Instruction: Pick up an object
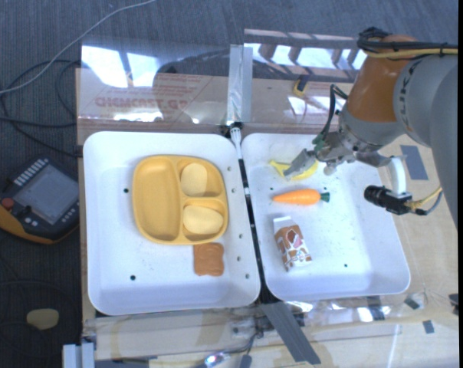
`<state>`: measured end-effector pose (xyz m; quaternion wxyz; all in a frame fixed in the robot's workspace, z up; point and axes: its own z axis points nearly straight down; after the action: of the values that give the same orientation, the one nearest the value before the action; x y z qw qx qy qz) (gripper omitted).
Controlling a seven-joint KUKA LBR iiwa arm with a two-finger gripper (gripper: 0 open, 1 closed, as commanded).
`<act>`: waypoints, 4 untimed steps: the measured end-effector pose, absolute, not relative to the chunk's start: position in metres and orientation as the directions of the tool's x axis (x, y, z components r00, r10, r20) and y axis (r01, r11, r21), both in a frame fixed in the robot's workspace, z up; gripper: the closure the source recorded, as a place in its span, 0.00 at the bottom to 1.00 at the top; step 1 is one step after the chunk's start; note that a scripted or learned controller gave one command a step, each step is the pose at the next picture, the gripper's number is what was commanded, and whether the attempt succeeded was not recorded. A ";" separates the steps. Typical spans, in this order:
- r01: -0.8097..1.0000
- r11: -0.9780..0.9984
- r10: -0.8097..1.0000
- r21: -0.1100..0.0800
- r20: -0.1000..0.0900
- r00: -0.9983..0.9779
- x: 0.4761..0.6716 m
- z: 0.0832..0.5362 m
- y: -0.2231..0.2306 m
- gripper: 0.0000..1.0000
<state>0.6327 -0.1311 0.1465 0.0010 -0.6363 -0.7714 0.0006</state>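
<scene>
Item: my gripper (312,162), right bin (385,274), rear | Jaws: parted, empty, over yellow banana (281,167) | Nearby: carrot (297,198) just in front, carton (291,244) nearer | Method: I should centre on banana, descend straight, close gently, avoid carrot.

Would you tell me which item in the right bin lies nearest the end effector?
The yellow banana, right beside the end effector at the bin's back; the carrot and the carton lie further forward.

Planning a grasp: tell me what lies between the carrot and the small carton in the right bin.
Bare white bin floor; the camera view shows nothing between carrot and carton.
</scene>
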 end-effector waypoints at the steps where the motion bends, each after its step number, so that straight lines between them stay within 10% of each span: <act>1: 0.982 0.191 0.982 -0.001 0.001 -0.191 0.633 0.147 -0.131 0.00; 4: 0.896 0.443 0.896 0.012 -0.011 -0.443 0.526 0.090 -0.112 0.00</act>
<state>0.5262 -0.1125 0.0896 -0.0077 -0.5276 -0.8494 -0.0023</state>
